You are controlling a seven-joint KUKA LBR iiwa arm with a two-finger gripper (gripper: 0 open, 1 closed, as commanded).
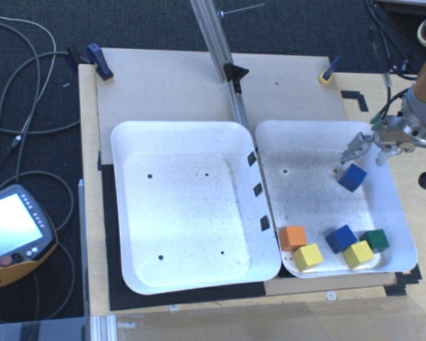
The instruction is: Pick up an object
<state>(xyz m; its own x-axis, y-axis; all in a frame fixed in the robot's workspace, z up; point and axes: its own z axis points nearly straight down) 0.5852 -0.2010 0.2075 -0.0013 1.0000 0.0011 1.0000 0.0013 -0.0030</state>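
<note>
My gripper (366,155) hangs over the upper right part of the right bin (298,148), with its two fingers spread apart and nothing between them. A blue cube (352,177) lies tilted on the bin floor just below and left of the fingertips, apart from them. Along the bin's front edge sit an orange cube (292,237), a yellow cube (307,256), a second blue cube (341,238), another yellow cube (358,254) and a green cube (375,241).
The left bin (177,141) adjoins the right one, with black clips along the seam. A slanted metal pole (213,34) rises behind the bins. Clamps (99,61) hold the board's back corners. A teach pendant (14,233) and cables lie off the bench at left.
</note>
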